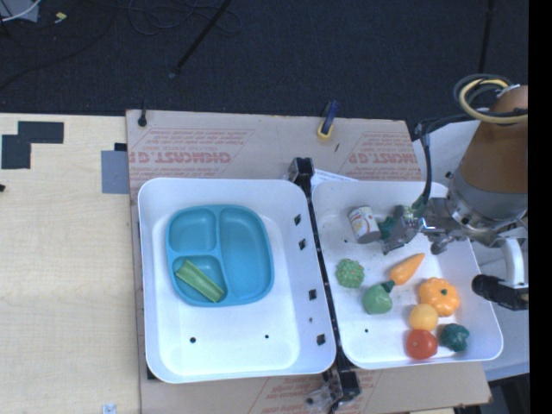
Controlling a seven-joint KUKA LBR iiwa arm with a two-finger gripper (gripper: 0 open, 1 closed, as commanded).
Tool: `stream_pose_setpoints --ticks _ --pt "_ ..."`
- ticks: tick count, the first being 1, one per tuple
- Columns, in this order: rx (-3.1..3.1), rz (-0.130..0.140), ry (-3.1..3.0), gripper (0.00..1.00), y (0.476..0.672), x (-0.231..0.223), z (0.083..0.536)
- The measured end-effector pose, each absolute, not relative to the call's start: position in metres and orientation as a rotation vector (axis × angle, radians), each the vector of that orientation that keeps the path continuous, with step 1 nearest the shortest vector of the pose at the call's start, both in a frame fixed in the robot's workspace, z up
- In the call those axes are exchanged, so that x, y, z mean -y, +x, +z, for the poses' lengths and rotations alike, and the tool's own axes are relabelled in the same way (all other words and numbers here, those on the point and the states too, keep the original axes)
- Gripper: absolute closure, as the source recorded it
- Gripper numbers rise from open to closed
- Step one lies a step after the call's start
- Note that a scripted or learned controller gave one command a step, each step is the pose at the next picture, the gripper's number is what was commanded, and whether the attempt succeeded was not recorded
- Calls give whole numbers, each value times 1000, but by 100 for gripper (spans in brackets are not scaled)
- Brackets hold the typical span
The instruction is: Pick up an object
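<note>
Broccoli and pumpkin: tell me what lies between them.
In the camera view, the carrot lies between the broccoli and the pumpkin, with the green pepper just below that line.

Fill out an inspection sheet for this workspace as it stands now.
Surface: cardboard-covered bench bearing a left bin and a right bin, side by side.
Job's things: in the right bin, small can on its side, broccoli, green pepper, carrot, orange pumpkin, yellow fruit, tomato, dark green vegetable.
Clutter: blue divided plate in the left bin, with a green vegetable piece in its lower-left compartment.
Grippers: gripper low over the right bin, between the can and the carrot; finger state unclear.
Cables: yellow coil on the arm; thin dark wires on the floor behind.
Surroundings: dark carpet, blue-yellow clamp.
</note>
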State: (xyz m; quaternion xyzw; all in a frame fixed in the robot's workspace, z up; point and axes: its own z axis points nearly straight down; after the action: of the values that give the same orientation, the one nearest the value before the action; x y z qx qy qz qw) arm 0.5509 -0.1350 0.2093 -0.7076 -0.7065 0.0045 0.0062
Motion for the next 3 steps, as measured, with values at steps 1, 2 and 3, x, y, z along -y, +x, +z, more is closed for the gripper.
stream_pose_setpoints --ticks 1,2,3 --pt "2219 3 -2219 0 554 135 216" --pt "2218 5 -2217 0 554 137 153" --pt "2224 0 -2224 0 561 136 110"
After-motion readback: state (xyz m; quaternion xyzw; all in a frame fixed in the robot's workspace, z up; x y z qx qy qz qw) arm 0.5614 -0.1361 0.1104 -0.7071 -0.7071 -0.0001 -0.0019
